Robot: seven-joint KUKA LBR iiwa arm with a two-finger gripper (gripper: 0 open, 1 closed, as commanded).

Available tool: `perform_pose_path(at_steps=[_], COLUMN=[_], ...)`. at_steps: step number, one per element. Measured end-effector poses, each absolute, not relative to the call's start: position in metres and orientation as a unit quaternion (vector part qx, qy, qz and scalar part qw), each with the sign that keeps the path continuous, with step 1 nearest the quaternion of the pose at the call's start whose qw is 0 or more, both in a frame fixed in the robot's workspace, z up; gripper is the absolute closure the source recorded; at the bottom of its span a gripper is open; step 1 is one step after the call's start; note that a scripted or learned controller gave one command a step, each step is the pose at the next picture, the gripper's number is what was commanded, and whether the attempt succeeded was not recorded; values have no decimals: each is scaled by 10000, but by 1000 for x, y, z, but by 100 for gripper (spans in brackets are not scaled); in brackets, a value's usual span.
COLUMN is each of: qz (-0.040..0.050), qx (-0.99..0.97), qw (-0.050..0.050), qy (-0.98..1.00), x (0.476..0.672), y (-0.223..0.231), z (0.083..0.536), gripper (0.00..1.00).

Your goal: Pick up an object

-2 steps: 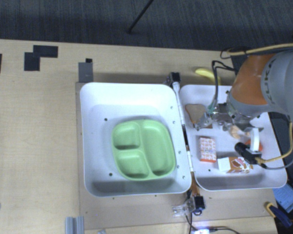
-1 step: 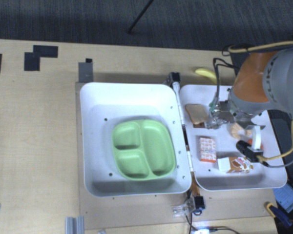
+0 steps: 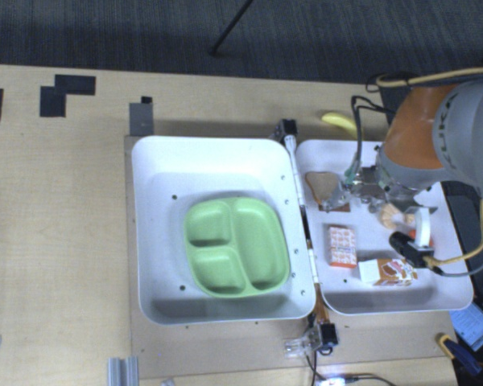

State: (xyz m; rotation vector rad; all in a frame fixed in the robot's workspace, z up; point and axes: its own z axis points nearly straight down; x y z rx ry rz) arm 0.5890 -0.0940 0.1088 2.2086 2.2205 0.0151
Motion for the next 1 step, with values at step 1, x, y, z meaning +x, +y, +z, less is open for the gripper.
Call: perform_pose_path(at_steps=[1], qz=[63], qx=[7047], qw=[58], qy=[7095], x=[590], y=[-93], z=[120], gripper=[100])
